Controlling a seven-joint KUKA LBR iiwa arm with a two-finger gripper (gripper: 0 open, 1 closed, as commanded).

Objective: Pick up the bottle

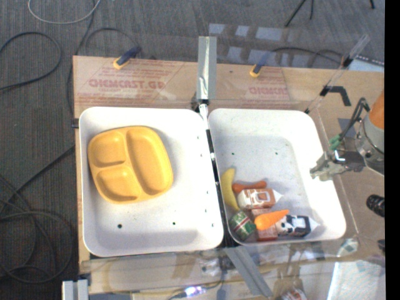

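A small white bottle [259,197] with an orange-brown label lies on its side in the front part of the right bin [275,136], packed among other items. My gripper [325,167] hangs over the right rim of that bin, to the right of the bottle and a little farther back, well apart from it. Nothing shows in its grasp.
Around the bottle lie a yellow banana [229,187], an orange carrot [272,219], a green can [242,225] and a black-and-white item [295,226]. The left bin [187,224] holds a yellow divided plate [130,163]. Clear panels stand along the right bin's far and right sides.
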